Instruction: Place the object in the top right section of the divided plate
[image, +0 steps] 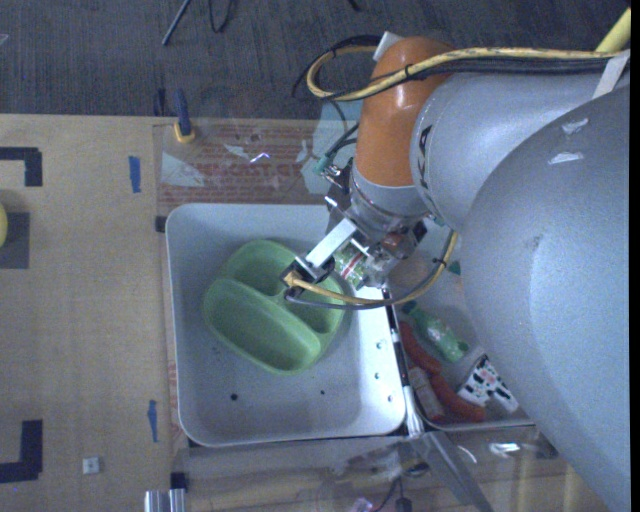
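Note:
A light green divided plate lies tilted in the left white bin. Its large section faces the lower left and a smaller section sits at the upper side. My gripper hangs over the plate's right edge and hides the section beneath it. A small greenish, multicoloured patch shows at the gripper, but I cannot make out whether it is a held object. The grey arm with its orange band comes in from the upper right.
The right bin is mostly hidden by the arm; in it lie a green object, a red-orange object and a white patterned item. The cardboard-coloured bench stretches to the left with blue tape marks.

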